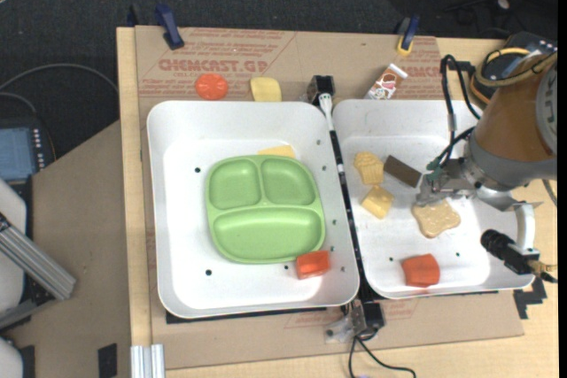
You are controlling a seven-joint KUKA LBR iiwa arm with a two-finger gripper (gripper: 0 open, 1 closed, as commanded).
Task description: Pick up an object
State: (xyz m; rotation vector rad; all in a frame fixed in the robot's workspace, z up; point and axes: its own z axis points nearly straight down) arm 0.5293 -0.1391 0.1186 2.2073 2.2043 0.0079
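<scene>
On the bench's brown board [142, 190], behind the bins, we see an orange round piece [212, 87] and, just to its right, a pale yellow block [265, 89]. The left bin [173, 217] holds a green divided plate [264, 208] near its middle. A yellow slice [278, 151] pokes out from behind the plate's far edge, partly hidden by it. At the plate's near right corner, touching or just beside its rim, sits a small orange-red block [312, 265].

A black clip [322, 88] sits at the far end of the seam between the two bins, and a small red-and-white packet [385, 83] lies on the board to its right.

In the right bin [390, 279] we find a yellow chunk [368, 166] and a second yellow wedge [376, 204] just in front of it. A dark brown bar [402, 172] lies beside the first chunk, tilted. Further right a tan, cracker-like piece [438, 220] lies flat on the bin floor, and an orange-red cube [421, 270] sits nearer the front edge, apart from it.

The gripper [436, 190] hangs directly over the far edge of the tan piece, seemingly touching it or just above. We cannot tell how its jaws stand, nor whether they have anything between them. The grey and orange arm [518, 124] reaches in from the right.
</scene>
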